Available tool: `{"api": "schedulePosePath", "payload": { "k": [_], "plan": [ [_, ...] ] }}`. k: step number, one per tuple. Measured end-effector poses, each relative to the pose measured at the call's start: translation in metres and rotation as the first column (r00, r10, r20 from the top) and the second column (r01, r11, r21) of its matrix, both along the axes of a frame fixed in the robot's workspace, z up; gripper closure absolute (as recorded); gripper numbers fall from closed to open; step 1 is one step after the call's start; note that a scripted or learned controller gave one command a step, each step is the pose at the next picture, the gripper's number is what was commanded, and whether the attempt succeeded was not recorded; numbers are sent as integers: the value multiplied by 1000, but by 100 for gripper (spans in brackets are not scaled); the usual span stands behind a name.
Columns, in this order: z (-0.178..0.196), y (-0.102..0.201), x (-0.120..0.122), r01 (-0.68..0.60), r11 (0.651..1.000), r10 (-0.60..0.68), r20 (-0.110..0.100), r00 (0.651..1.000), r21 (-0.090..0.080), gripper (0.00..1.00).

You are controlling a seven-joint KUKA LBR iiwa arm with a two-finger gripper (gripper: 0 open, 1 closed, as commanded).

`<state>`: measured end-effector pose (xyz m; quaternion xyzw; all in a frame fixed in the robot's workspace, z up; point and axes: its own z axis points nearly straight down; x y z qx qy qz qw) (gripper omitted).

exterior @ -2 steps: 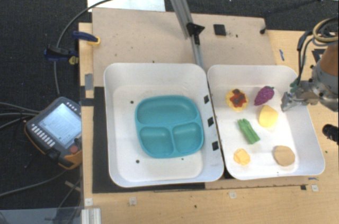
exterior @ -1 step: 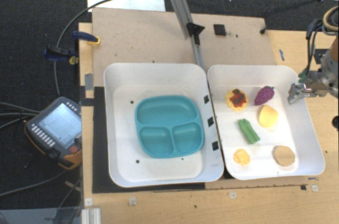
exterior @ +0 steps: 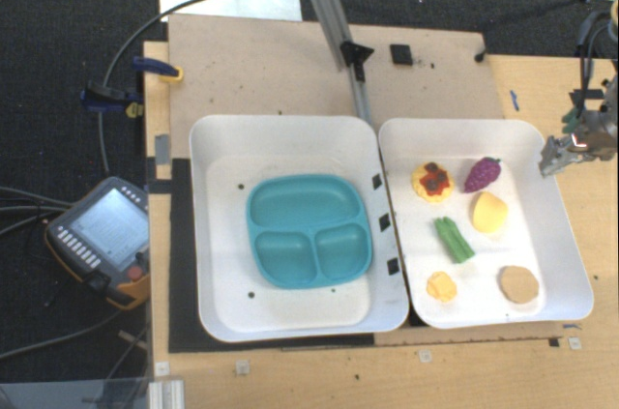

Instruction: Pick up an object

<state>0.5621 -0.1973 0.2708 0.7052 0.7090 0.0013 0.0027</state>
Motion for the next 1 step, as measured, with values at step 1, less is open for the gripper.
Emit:
{"api": "schedulePosePath", "payload": {
  "k": [1],
  "plan": [
    [-15,49,-1,-4,1000,4,-5,1000,3,100]
  ]
}}
